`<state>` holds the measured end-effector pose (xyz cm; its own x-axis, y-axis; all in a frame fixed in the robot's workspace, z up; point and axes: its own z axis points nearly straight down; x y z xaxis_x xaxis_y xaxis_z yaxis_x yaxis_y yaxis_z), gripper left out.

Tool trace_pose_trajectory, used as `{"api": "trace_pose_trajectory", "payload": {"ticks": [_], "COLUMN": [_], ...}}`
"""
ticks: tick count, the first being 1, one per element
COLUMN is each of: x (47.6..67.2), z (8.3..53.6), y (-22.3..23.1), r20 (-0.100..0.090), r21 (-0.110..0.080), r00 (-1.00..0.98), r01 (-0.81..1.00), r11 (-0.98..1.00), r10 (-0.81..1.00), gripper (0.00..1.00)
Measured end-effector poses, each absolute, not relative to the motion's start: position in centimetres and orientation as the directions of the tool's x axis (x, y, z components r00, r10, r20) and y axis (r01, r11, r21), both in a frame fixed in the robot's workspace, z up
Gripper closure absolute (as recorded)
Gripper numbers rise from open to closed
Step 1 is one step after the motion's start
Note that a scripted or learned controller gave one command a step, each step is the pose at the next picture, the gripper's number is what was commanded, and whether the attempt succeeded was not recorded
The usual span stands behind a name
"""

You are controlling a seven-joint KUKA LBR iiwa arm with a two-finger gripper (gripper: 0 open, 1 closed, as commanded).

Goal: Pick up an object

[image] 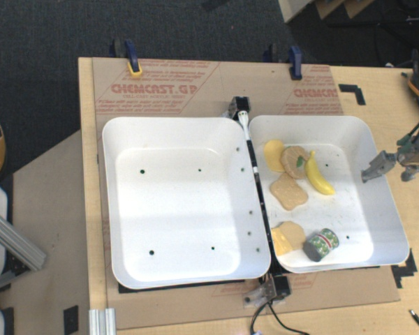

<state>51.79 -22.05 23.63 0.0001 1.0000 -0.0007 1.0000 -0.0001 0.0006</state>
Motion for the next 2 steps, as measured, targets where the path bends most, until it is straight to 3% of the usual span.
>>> {"api": "trace_pose_trajectory", "payload": {"ticks": [1,2], "x": [50.4,61.2], "z": [9.0,8.5], "y": [-18.8,-15.3], "r20": [0.007,-0.002], "r21": [-0.015,0.009], "r00": [-0.001,-0.008], "r01": [1.000,1.000], "r11": [0.001,0.008], "r10": [1.000,1.000], "gripper": [0.00,0.00]}}
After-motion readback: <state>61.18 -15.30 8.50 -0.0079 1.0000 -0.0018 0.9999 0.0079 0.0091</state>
